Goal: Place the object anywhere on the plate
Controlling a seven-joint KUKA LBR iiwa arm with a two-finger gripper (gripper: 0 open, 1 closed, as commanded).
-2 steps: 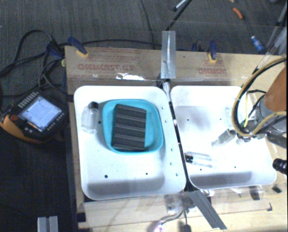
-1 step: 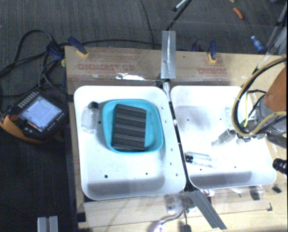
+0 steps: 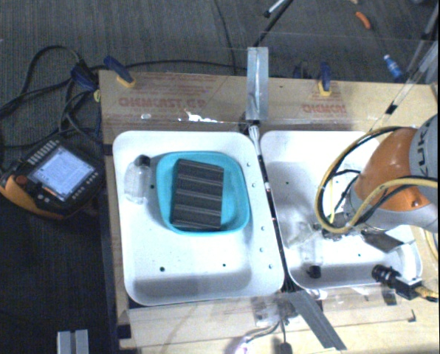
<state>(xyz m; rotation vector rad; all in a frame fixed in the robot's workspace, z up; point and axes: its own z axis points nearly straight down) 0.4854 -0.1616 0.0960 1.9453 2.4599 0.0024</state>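
Camera view, looking down on both bins. My fingers (image 3: 312,243) sit low in the right bin (image 3: 294,153), lower centre-right of the frame, just past the divider between the bins. Cables and wrist crowd over them; I cannot tell whether they are apart or together, nor whether anything is between them.

Teal plate (image 3: 238,198) lies in the left bin (image 3: 183,279), centre-left of frame. A dark ribbed block (image 3: 198,194) already rests on it, long axis running up-down the frame with a slight tilt. A small clear bottle (image 3: 136,177) with a dark cap lies just beside the plate's left rim, on the bin floor, cap toward the top.

Key relation: the plate lies to the left of my fingers and slightly higher in the frame, across the divider. If the bottle is the object, it is farther left again, beyond the plate.
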